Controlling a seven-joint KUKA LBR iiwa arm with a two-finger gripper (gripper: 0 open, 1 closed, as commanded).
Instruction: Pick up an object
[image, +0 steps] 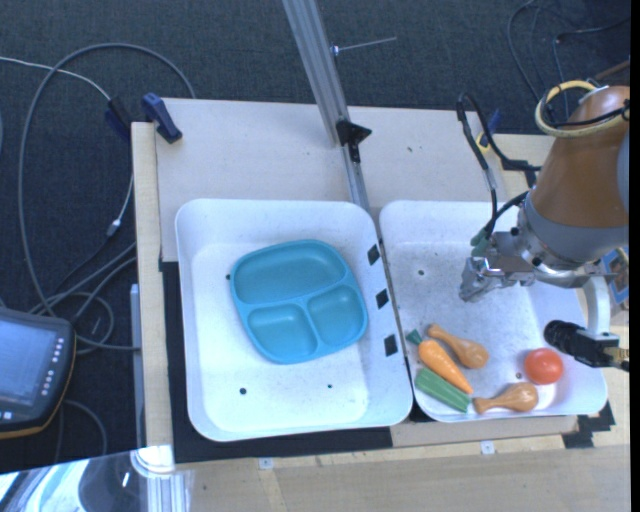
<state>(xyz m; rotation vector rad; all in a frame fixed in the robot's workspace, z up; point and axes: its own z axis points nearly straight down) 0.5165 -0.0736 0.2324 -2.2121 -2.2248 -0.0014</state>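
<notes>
Over the right bin (440, 232) we saw the gripper (476, 283), though we could not tell its state. Both bins sat on a pale bench (250, 150) above dark carpet (60, 200) strewn with cables (75, 70).

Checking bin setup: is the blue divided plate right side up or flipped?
Right side up. The blue divided plate lies flat in the left bin, its three compartments facing the camera with nothing in them.

A blue divided plate (298, 299) lies mid left bin (200, 240). The gripper (478, 280) hovers over the right bin (440, 225), whose front edge holds a carrot (444, 364), tomato (543, 366) and two drumsticks (458, 346).
</notes>
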